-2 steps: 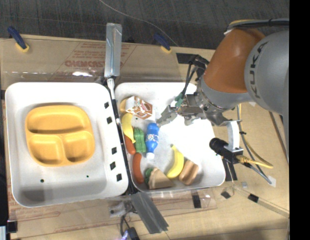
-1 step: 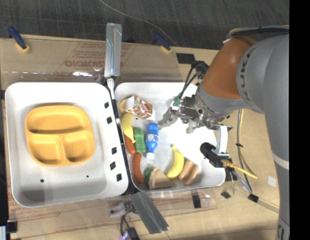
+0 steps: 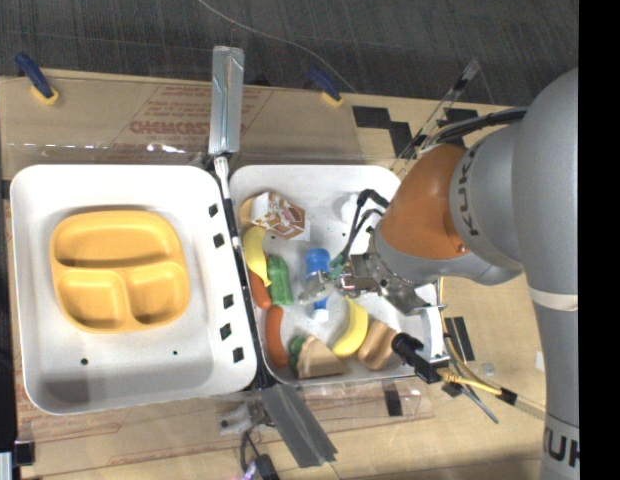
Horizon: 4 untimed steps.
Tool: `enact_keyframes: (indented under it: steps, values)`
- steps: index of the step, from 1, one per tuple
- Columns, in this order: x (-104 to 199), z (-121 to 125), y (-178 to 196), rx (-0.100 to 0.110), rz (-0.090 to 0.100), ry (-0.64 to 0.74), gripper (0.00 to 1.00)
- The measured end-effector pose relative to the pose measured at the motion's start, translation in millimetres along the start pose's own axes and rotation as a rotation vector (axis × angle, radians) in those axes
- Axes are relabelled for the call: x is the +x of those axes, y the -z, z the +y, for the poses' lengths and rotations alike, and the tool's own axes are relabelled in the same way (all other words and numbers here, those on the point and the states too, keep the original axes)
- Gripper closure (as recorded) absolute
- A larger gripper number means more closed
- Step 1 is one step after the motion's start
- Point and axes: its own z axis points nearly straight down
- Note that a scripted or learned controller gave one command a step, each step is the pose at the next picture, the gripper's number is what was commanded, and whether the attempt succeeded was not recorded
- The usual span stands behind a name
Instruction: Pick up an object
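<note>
My gripper (image 3: 333, 280) hangs low over the middle of the right bin (image 3: 320, 180), right beside a clear bottle with a blue cap (image 3: 316, 265). Under the wrist lies a yellow banana (image 3: 351, 332), with a tan bread-like piece (image 3: 376, 343) to its right. Along the bin's left wall lie a second yellow banana (image 3: 254, 252), a green item (image 3: 280, 278) and a red one (image 3: 275, 332). A printed snack carton (image 3: 281, 215) sits at the bin's far left corner, and a brown wedge (image 3: 316, 358) rests by the near wall. The arm hides the bin's right side.
The left bin (image 3: 50, 378) holds a yellow compartment tray (image 3: 120, 268). A metal divider (image 3: 226, 98) stands between the bins at the back. Cardboard covers the bench behind both bins.
</note>
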Motion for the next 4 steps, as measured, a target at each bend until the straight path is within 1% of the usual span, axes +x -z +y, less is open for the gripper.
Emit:
enact_keyframes:
  steps: [1, 2, 3, 4]
  values:
    - [14, -9, 5, 0.001, 0.001, 0.267, 0.0]
    - [67, 36, 81, -0.004, -0.004, 0.576, 0.0]
    - [67, 36, 90, -0.003, -0.005, 0.579, 1.0]
    - [67, 36, 90, -0.003, -0.005, 0.579, 0.0]
